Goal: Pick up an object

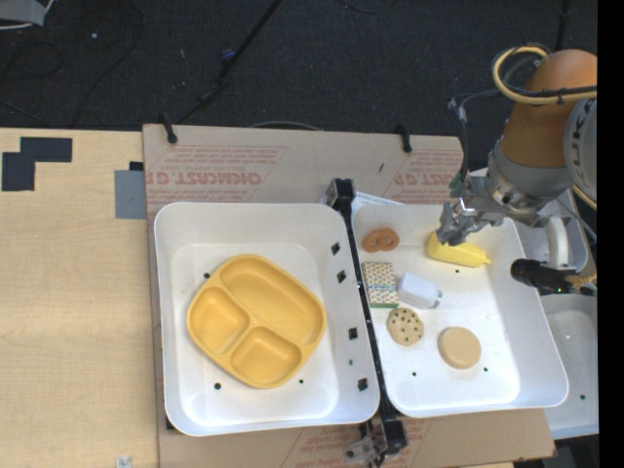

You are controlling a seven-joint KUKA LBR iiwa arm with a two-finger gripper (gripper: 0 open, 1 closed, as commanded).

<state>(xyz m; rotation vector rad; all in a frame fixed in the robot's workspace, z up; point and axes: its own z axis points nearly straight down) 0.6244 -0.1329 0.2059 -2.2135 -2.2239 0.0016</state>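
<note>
The pincer [456, 230] is low over the far part of the right bin [526, 383], directly above the left end of the yellow block [460, 253], at or just above its top. Whether it is released or clenched cannot be told from this slanted view, and nothing is seen gripped in it. The step in hand is judged to be the descent onto the block; done well, the tool would straddle the block across its narrow width, settle low enough to catch its sides, and close before any lift, since a grip at one end may let the piece tilt or slip. Just to the left lies the pretzel [380, 239]; nearer are the patterned card [379, 283] and the white piece [420, 290], touching or nearly so; nearer still the cookie [405, 326] and the tan disc [459, 347], well apart from the tool. The left bin [180, 398] carries the yellow tray [255, 318], with three compartments. Both bins rest on the worktop [68, 310].
</note>
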